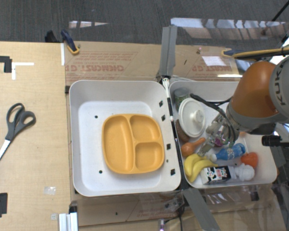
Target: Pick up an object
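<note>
My gripper (pixel 215 139) reaches down into the right bin (pixel 259 179), just above a pile of small objects. Under and beside it lie an orange carrot-like piece (pixel 191 145), a yellow banana (pixel 196 165), a blue bottle (pixel 231 152), a black-and-white carton (pixel 216 174), and an orange-and-white item (pixel 247 164). A white round lid or bowl (pixel 192 117) sits at the back of that bin, left of the arm. Nothing is plainly seen between the fingers.
The left bin (pixel 81 129) holds a yellow divided plate (pixel 133 143). Scissors (pixel 12 129) lie on the wooden bench far left. Cardboard lies behind both bins. The orange wrist band (pixel 255 90) hangs over the right bin's back right.
</note>
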Controlling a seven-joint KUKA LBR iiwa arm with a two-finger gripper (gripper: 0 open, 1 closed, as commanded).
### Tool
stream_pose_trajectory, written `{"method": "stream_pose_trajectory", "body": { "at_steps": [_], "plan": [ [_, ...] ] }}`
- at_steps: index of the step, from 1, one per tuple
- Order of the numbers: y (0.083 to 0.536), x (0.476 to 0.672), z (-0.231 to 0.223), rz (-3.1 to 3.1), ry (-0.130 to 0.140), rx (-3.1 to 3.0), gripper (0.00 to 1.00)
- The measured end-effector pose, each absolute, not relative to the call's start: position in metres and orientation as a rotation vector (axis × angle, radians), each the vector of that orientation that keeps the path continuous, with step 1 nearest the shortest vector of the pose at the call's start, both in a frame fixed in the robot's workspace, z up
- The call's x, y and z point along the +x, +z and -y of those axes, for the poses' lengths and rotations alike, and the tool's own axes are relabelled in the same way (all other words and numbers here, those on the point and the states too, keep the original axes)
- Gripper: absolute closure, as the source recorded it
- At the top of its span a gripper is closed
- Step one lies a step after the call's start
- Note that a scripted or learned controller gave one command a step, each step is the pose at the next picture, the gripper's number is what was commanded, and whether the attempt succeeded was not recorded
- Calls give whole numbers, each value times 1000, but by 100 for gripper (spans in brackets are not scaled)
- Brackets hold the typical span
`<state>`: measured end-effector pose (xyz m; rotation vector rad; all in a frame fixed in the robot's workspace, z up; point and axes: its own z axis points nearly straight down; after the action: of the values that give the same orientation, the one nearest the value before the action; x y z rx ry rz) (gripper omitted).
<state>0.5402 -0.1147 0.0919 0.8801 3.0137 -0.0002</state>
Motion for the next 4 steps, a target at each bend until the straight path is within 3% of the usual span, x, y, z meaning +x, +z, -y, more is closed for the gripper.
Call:
{"method": "stream_pose_trajectory", "body": {
  "at_steps": [1, 2, 3, 4],
  "plan": [
    [93, 519, 210, -3030, -1, 814, 0],
    [94, 482, 220, -2997, 2, 906, 0],
    [93, 580, 207, -2885, 0, 1233, 0],
    [103, 581, 207, -2883, -2, 1227, 100]
  ]
}}
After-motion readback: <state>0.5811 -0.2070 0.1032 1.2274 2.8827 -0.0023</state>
